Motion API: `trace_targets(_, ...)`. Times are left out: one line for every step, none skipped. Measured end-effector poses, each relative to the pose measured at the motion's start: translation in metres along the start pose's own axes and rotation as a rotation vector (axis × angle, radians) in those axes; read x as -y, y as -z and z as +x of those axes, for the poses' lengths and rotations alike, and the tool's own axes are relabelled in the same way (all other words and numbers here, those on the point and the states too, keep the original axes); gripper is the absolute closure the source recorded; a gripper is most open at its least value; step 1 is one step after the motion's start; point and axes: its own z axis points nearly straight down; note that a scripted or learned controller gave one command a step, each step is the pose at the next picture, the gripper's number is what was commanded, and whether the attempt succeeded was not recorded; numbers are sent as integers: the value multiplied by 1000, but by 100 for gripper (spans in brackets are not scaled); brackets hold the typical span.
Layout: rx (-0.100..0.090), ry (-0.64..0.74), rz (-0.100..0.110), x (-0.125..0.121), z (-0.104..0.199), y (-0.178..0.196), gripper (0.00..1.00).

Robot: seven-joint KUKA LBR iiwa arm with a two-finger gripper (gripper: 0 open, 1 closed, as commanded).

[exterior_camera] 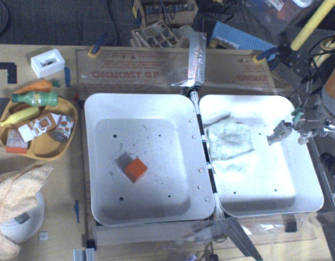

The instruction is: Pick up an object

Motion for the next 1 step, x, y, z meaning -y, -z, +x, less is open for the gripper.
trace_targets(0,-116,2,-38,85,-57,0)
